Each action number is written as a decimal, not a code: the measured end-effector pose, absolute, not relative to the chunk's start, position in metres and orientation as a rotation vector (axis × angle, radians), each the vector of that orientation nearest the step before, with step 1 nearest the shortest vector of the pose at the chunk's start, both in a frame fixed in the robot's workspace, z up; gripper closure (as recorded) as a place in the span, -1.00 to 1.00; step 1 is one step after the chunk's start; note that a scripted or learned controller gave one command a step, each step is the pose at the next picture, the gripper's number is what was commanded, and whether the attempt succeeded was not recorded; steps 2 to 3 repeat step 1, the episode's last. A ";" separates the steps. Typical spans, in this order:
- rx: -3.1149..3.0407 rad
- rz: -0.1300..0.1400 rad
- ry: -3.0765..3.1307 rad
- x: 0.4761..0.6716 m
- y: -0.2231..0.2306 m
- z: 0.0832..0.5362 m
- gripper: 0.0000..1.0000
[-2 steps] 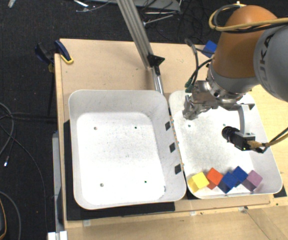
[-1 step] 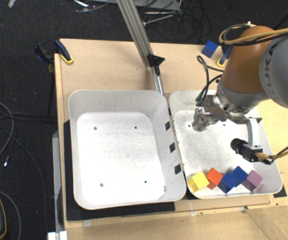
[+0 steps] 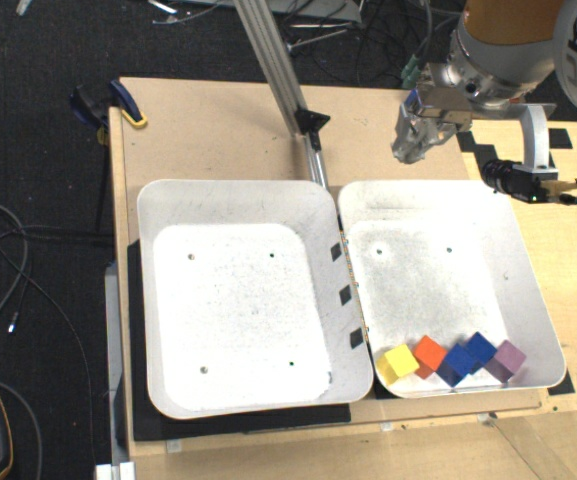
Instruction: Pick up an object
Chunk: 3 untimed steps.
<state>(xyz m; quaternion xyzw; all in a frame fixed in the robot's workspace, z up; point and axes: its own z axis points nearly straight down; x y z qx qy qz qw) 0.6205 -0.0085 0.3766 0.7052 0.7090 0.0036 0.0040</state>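
Above the far edge of the right-hand shallow white plastic bin (image 3: pixel 528 268), the grey two-finger gripper (image 3: pixel 411 146) hangs clear of the bench; whether it is spread or closed cannot be determined. Four small cubes sit in a touching row along this bin's near edge: yellow cube (image 3: pixel 399 363), orange cube (image 3: pixel 429 355), blue cube (image 3: pixel 467 358), purple cube (image 3: pixel 507 360). Their clustering likely complicates a clean approach. Left-hand white bin (image 3: pixel 168 298) adjoins it. Tan wooden bench (image 3: pixel 208 138) stands on dark carpet (image 3: pixel 28 58) strewn with cables.
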 end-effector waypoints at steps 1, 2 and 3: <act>2.210 0.009 2.219 0.660 -0.028 0.500 1.00; 2.210 0.009 2.219 0.660 -0.028 0.500 1.00; 2.210 0.009 2.219 0.660 -0.028 0.500 1.00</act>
